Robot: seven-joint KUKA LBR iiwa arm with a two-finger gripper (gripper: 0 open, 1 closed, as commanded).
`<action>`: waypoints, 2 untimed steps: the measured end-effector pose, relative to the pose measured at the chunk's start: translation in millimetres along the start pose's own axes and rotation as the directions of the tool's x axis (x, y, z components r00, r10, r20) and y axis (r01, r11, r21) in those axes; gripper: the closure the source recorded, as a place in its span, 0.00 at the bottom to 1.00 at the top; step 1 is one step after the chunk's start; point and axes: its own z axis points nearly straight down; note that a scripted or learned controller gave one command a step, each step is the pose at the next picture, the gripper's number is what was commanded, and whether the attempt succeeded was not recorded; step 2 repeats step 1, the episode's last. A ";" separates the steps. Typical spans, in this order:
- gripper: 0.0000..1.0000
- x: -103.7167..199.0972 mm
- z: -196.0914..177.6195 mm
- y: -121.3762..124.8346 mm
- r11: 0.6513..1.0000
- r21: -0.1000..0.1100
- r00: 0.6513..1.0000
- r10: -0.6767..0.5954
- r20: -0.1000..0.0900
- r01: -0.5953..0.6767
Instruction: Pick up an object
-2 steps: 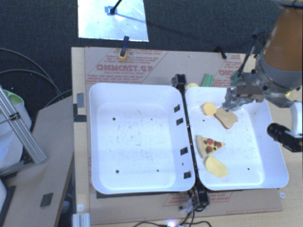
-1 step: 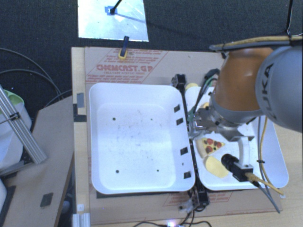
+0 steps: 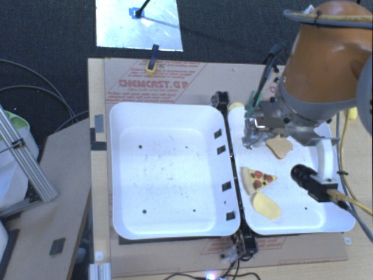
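Orange-banded arm (image 3: 326,57) is seen over the right bin (image 3: 335,214) — jaws hidden, state cannot be told; the surface (image 3: 157,77) is cardboard-covered, dark carpet (image 3: 46,28) around.

The floor (image 3: 46,34) is dark carpet. A shiny metal sheet (image 3: 139,15) lies on it, reflecting light. A brown cardboard sheet (image 3: 157,77) with red print covers the tabletop. At left stands an aluminium rail (image 3: 26,156).
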 end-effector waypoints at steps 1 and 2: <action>1.00 21.7 -93.1 -0.4 1.000 0.000 1.000 0.000 0.000 0.000; 1.00 21.7 -93.1 -0.4 1.000 0.000 1.000 0.000 0.000 0.000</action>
